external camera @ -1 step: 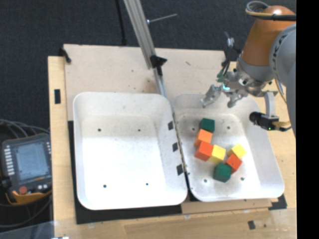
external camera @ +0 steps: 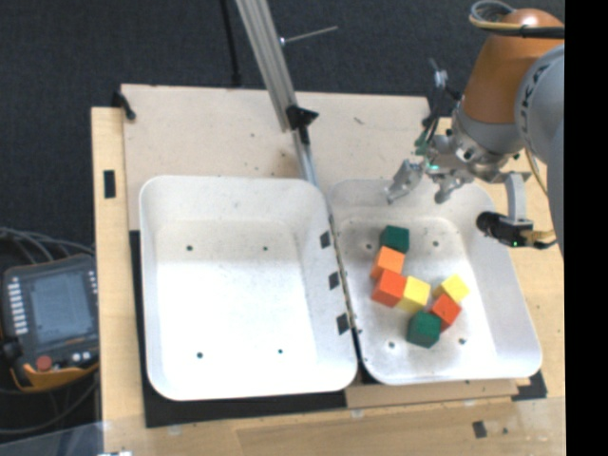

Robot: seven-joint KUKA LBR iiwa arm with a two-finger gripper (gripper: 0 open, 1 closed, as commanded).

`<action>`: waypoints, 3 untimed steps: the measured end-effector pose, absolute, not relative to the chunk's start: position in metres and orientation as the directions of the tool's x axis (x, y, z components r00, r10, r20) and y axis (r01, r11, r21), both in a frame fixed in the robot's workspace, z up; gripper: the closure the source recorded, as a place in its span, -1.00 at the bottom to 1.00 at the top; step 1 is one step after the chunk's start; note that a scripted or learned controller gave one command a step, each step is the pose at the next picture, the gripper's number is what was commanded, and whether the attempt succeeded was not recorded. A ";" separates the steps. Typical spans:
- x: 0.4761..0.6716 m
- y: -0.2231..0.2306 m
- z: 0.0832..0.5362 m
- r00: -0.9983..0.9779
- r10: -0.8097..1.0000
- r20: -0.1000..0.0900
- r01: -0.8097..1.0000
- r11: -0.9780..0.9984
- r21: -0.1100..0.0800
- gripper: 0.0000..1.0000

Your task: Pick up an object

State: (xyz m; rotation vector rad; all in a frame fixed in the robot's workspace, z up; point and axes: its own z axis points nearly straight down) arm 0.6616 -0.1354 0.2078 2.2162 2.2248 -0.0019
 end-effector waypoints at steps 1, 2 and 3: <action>0.666 -0.136 0.147 -0.005 1.000 -0.001 1.000 0.005 -0.004 -1.00; 0.666 -0.136 0.095 -0.005 1.000 -0.002 1.000 0.005 -0.002 -1.00; 0.668 -0.138 0.110 -0.007 1.000 -0.005 1.000 0.007 0.006 1.00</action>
